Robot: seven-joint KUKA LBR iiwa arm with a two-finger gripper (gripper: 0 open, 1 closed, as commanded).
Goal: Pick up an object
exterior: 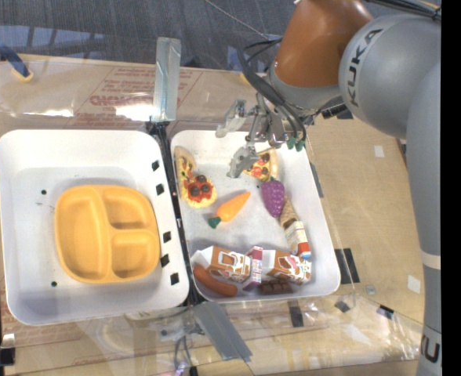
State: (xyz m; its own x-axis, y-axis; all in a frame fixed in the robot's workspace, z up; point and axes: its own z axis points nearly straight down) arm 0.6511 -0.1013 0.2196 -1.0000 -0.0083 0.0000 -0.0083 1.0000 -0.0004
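The metal two-finger tool [248, 149] hangs over the upper part of the right shallow white plastic bin [321, 233], its pale fingers reaching toward seven o'clock; whether they are spread or pinched together I cannot tell, and nothing shows clearly between them. Just at the tool's three o'clock lies a small yellow pizza-like toy piece with red dots [263, 166], touching or nearly touching the fingertips. Below that, at five o'clock, sits a bumpy purple plastic grape bunch [274, 197]. A smooth orange plastic carrot with a green stub [231, 208] lies tilted at the bin's middle. At the carrot's ten o'clock rests a long toy pastry slice topped with dark round berries on red [194, 181], close to the bin's left wall. Along the bin's six o'clock edge lie printed brown-and-white cardboard cartons [255, 265], with a glossy red-brown toy sausage [213, 281] beside them at seven o'clock.

The left white bin [19, 163] holds a matte yellow, rounded-square plastic tray with three compartments [105, 232]. Both bins rest on a tabletop [364, 194] covered with shiny, crinkled clear plastic film.
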